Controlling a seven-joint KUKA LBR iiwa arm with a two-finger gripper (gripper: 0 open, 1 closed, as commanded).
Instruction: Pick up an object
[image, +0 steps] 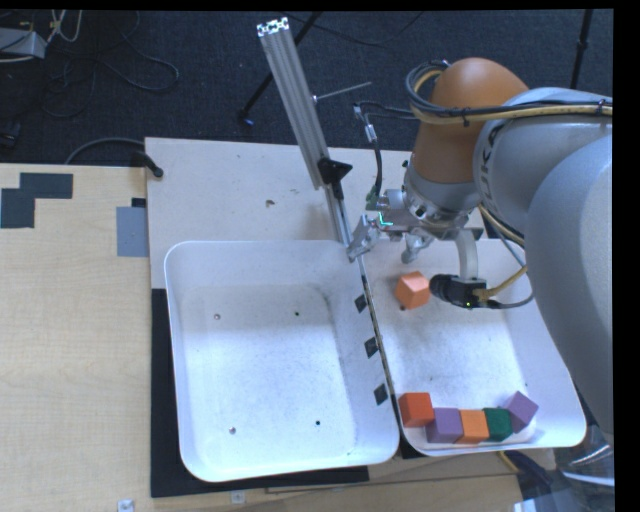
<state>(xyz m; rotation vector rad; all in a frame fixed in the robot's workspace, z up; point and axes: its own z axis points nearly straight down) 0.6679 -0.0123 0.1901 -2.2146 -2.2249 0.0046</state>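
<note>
Count: 6 blocks, all in right bin. One orange block alone near the bin's far edge, just below the gripper; can't tell if it's touching, and can't tell the jaw state. Five more in a row along the near edge: orange, purple, orange, green, purple. Left bin has open floor.

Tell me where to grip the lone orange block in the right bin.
Grip the orange block across two opposite flat side faces, coming straight down from above. It sits alone on the right bin floor, apart from the row of blocks at the near edge, so its sides look free.
</note>
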